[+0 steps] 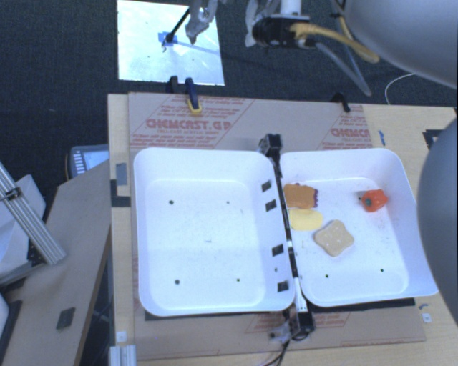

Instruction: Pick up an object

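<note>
The right bin (401, 275) holds several small items. An orange-brown piece with a purple edge (300, 195) lies near the bin's left wall, with a flat yellow piece (307, 220) just below it. A tan toast-shaped piece (334, 238) sits near the middle. A red-orange pepper-like thing (373, 201) lies toward the right wall. My gripper (197, 21) hangs high at the far back, over a shiny sheet, well away from both bins and with nothing seen in it.
The left bin (143, 214) adjoins the right one along a clipped seam (279, 229). Both rest on a cardboard sheet (207, 121). A shiny sheet (168, 50) lies behind. Grey arm bulk (440, 214) overhangs the right bin's right edge.
</note>
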`<state>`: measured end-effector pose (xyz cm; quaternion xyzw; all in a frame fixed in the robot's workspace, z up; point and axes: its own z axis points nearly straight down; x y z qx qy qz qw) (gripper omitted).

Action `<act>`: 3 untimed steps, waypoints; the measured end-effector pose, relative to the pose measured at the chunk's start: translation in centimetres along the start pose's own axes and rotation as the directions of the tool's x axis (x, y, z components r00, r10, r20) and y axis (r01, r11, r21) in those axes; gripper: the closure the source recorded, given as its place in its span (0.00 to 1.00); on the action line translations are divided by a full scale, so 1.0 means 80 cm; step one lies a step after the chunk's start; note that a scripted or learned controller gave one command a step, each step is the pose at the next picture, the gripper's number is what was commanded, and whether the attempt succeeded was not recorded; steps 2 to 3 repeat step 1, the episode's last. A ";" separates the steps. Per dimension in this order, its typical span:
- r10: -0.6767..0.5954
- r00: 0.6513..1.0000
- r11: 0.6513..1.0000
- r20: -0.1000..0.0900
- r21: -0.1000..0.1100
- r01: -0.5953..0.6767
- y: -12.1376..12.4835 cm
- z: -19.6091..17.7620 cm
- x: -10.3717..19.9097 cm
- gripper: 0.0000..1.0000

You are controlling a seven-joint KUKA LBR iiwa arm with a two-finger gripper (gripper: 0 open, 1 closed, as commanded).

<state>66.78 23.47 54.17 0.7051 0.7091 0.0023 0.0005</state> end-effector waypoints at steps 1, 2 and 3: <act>-0.002 1.000 1.000 -0.001 -0.002 0.002 0.000 -0.014 0.001 1.00; -0.002 1.000 1.000 -0.001 -0.002 0.002 0.000 -0.014 0.001 1.00; -0.002 1.000 1.000 -0.001 -0.002 0.002 0.000 -0.014 0.001 1.00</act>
